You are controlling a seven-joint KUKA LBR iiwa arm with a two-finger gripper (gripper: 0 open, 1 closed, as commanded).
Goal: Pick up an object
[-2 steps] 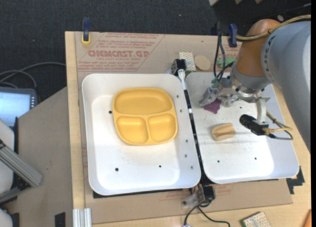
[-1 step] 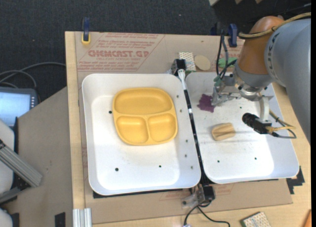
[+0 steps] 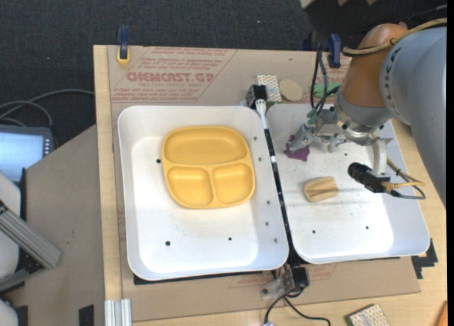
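Note:
A small purple object lies in the upper left part of the right bin. My gripper is low over the bin, right at the purple object's upper right edge and seemingly touching it. A tan wooden block rests near the middle of the same bin, below and to the right of the gripper and apart from it. The orange band and grey arm reach in from the upper right.
A yellow divided plate sits in the left bin. A dark ridge separates the two bins. A small round tan disc and a clamp lie on the bench behind the bins.

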